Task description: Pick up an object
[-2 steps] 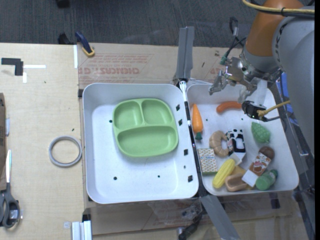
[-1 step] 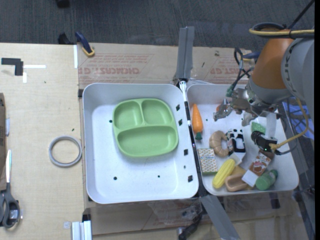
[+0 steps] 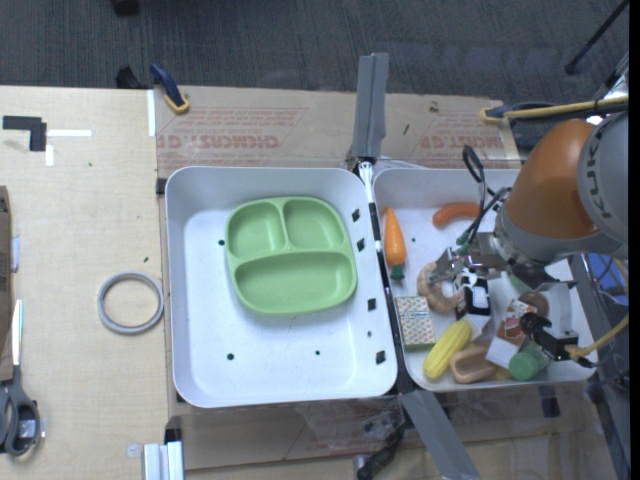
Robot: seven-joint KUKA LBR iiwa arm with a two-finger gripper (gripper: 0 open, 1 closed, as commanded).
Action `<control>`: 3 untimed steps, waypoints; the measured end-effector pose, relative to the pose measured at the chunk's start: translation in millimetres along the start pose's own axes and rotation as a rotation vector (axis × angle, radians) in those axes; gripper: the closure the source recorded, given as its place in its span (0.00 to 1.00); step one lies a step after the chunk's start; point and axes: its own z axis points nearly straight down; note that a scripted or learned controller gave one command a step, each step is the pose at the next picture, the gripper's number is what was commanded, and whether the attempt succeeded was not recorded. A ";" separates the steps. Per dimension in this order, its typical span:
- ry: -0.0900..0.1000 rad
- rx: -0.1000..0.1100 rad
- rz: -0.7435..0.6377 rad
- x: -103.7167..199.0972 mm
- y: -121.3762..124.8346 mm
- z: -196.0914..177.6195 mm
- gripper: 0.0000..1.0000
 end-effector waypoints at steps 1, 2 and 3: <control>0.002 0.005 0.016 -2.4 15.6 3.1 0.00; -0.004 -0.007 0.020 -6.0 20.0 -11.1 1.00; -0.004 -0.006 0.019 -5.6 19.7 -10.5 0.00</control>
